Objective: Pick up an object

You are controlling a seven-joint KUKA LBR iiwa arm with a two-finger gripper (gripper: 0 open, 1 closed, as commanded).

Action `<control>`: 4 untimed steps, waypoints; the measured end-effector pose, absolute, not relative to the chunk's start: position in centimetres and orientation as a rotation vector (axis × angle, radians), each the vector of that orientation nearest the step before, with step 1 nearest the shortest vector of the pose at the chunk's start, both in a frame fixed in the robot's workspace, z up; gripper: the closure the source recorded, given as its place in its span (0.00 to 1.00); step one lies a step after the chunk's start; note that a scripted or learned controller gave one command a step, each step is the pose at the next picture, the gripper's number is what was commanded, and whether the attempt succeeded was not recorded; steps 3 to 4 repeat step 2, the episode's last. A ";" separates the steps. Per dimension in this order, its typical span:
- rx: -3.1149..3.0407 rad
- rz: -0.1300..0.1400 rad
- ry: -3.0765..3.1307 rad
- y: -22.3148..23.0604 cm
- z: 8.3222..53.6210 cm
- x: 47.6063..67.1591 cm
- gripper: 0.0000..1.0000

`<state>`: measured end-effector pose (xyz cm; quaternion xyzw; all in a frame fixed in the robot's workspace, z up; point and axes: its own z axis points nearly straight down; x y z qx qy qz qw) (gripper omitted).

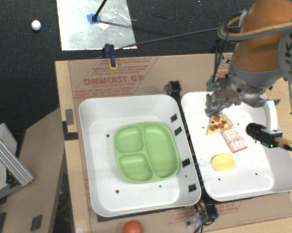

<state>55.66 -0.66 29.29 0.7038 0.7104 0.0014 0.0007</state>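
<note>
Orange ball [132,231] sits nearest, in front of the green tray [145,152], outside both bins on the cardboard. Green tray has three compartments and lies in the left bin [95,143].

Hard to read:
- gripper [217,108] is right of the green tray, over the far part of the right bin [273,178]. The wrist body covers it from above, so I can't tell if it's clenched or released.
- its tip is directly above the top edge of the pizza slice [219,125]; contact or a gap, unclear. No grasp visible.

Right of the green tray, all lying on the right bin floor: pizza slice, then a pink-and-white box [234,140] just beside it, then a yellow lump [223,162] nearer the camera; its exact shape is blurred.
</note>
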 end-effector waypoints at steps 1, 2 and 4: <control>2.211 0.004 2.229 4.1 28.6 56.9 1.00; 2.211 0.004 2.232 9.5 27.5 57.2 1.00; 2.211 0.004 2.232 9.5 27.5 57.2 1.00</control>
